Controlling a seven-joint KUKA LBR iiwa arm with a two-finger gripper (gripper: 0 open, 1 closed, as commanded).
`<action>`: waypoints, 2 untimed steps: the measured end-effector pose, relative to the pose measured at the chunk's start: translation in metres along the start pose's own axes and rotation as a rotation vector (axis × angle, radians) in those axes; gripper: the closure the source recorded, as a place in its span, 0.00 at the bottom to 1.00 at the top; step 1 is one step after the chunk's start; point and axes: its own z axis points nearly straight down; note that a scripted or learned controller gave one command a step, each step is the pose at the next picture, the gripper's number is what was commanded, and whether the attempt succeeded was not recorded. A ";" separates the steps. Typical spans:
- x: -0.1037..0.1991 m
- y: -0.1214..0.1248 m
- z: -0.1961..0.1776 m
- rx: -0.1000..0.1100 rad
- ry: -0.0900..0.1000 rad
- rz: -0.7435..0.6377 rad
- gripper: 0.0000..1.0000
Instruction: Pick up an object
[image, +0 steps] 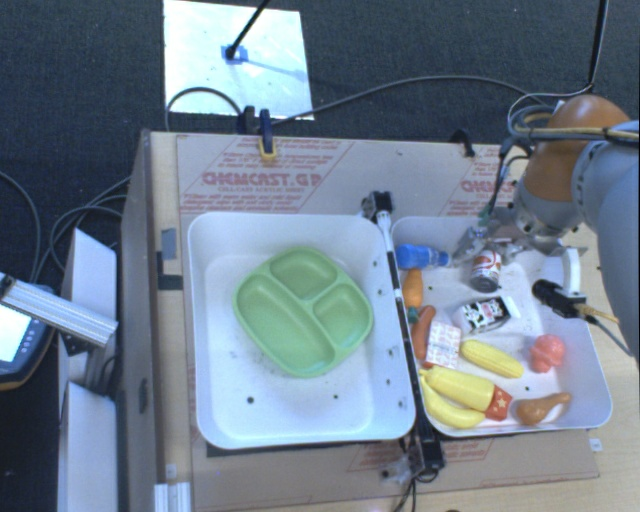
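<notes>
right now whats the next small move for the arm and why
Probably a short descent onto the red and white can: the gripper sits at its upper edge in the right bin, and nothing shows between its fingers.

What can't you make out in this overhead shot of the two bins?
- End effector, camera view: whether it is open or shut is hidden by the wrist above it and by blur.
- Red and white can: label too small and blurred to read; contact with the end effector is unclear.
- Black and white carton: print too small to read.
- Arm: cut off by the right edge.
</notes>
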 end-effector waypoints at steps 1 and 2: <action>-0.004 0.000 0.000 0.000 0.000 0.000 0.00; -0.004 0.001 -0.011 -0.002 0.000 -0.001 1.00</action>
